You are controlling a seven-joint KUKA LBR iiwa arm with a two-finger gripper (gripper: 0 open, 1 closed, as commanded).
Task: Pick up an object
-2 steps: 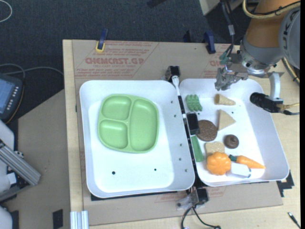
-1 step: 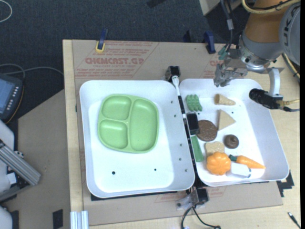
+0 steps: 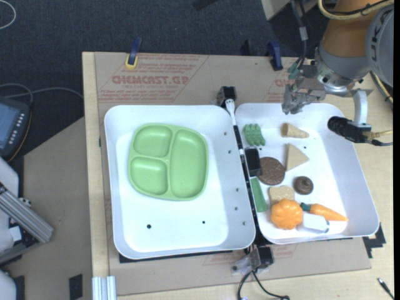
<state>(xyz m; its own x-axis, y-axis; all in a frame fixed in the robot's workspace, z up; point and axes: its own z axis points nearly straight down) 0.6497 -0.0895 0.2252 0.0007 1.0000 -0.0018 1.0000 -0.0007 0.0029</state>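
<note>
My gripper [image 3: 294, 105] hangs over the back edge of the right bin [image 3: 350, 167], its fingertips pointing down and close together with nothing between them. Just in front of it lies a small tan bread piece [image 3: 294, 130]. A tan wedge [image 3: 295, 157], a brown round patty [image 3: 271, 170], a small dark chocolate donut [image 3: 304, 184], a beige cracker [image 3: 280, 193], an orange pumpkin-like fruit [image 3: 286, 214], a carrot [image 3: 325, 212] and green bean pieces [image 3: 253, 134] lie in the same bin.
The left bin [image 3: 119, 130] holds a green divided plate [image 3: 169, 161]. A black bar with a green strip [image 3: 253, 167] runs along the seam between the bins. A black cylinder [image 3: 342, 127] on the arm juts over the right bin's far side.
</note>
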